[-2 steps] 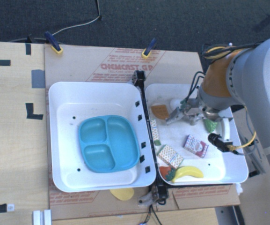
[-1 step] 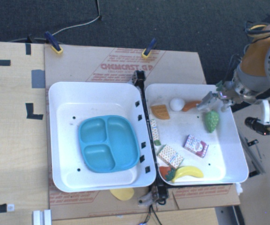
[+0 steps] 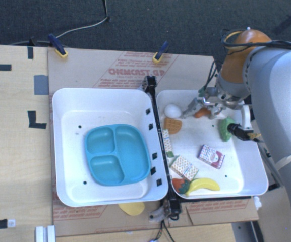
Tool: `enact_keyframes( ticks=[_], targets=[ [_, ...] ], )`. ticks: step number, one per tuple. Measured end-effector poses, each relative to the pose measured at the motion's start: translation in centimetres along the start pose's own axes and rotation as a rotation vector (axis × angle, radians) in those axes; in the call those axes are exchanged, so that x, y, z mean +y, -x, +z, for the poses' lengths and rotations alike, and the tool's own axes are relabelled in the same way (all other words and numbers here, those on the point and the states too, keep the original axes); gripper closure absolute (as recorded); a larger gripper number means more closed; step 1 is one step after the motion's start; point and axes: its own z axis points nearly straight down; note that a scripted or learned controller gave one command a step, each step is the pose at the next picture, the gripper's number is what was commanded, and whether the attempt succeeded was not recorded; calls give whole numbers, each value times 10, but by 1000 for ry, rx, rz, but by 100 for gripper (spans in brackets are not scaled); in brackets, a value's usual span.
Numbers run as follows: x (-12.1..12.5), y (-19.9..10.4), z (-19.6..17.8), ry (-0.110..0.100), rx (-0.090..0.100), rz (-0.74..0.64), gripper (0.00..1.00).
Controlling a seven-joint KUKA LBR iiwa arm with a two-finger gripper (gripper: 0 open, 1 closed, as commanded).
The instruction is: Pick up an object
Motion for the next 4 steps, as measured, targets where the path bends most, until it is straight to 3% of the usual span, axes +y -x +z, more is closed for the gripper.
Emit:
enact_keyframes(
  ticks=[1, 2, 3, 4],
  targets=[
    [2, 21, -33, 14, -2, -3, 0],
    [-56, 60, -41, 12, -1, -1, 0],
    [-5, 5, -2, 17, -1, -4, 0],
    [-45, 5, -2, 18, -2, -3, 0]
  ],
)
